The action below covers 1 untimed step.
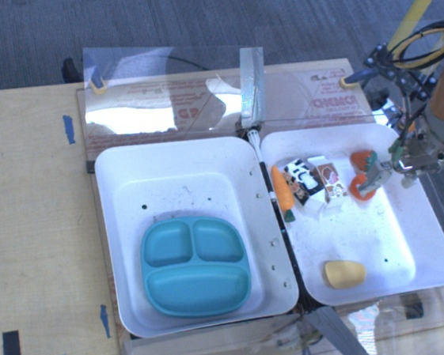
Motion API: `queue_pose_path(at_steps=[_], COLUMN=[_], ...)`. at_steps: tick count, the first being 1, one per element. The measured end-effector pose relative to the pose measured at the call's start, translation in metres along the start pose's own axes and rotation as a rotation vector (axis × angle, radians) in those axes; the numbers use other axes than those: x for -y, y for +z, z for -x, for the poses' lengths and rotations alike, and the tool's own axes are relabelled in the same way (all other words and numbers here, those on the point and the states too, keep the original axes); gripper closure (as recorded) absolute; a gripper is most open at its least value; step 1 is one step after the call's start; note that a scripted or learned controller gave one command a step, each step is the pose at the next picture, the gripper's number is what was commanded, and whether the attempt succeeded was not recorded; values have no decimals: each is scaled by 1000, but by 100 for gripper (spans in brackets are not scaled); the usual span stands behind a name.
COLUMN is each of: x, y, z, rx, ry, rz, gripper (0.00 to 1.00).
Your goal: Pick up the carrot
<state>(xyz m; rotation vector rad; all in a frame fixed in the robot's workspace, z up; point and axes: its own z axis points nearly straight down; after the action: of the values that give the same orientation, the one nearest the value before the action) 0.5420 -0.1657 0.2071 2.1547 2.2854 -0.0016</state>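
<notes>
Pale wood bench [29,234], largest thing here, dark carpet behind it, black corner marks and blue tape tabs on its left part. Two shallow white plastic bins sit side by side on it: left bin [118,176], right bin [430,252]. Clear plastic sheeting [157,100] is taped up behind them. Teal three-compartment plastic tray [195,266] lies in the left bin, toward the near side.

Grey arm comes in from the right; its two-finger gripper [373,173] hangs over the far right part of the right bin, just beside a red-orange rounded toy [362,173]. Can't tell how the claw stands, too blurred.

Yellow rounded lump [344,272] is near the front of the right bin. Black-and-white printed packet [314,180] lies mid-bin.

Your target, the small orange carrot [282,190], lies lengthwise against the right bin's left wall, touching or just beside the packet. Well apart from the gripper.

You'd best travel left across the bin, align the claw across the carrot's short width, come down clear of the wall and packet. The wall crowds one side, so expect a slip.
</notes>
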Motion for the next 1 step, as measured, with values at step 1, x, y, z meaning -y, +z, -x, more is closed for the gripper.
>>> queue_pose_path(at_steps=[1], x=[27], y=[119], z=[-71], rx=[-1], ry=[153], rz=[7], gripper=[0])
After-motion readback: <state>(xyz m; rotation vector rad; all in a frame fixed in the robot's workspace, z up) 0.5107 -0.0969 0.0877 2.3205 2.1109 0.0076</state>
